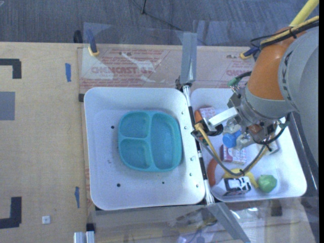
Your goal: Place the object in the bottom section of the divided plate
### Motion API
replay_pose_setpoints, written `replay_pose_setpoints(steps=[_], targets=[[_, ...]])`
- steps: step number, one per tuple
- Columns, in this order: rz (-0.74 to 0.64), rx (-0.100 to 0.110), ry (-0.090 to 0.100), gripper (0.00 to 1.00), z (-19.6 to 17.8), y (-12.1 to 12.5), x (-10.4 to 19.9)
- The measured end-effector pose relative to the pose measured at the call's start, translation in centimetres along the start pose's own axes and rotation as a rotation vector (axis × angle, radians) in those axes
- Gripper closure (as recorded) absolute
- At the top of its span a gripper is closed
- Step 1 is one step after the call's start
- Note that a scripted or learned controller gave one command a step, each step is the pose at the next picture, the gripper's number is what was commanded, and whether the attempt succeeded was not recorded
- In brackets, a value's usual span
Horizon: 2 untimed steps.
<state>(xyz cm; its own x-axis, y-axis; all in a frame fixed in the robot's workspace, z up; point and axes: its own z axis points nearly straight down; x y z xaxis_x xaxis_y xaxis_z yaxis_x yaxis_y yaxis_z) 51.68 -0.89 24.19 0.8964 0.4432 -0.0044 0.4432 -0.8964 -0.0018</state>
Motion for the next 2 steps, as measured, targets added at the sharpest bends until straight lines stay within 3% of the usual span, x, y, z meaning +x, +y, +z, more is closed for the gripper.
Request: replay_pose_setpoints(steps=[1, 2], targets=[[-0.107, -0.001, 0.003, 1.00, 3.0, -4.2, 5.9], [-0.030, -0.001, 0.005, 1.00, 1.9, -10.3, 8.8]])
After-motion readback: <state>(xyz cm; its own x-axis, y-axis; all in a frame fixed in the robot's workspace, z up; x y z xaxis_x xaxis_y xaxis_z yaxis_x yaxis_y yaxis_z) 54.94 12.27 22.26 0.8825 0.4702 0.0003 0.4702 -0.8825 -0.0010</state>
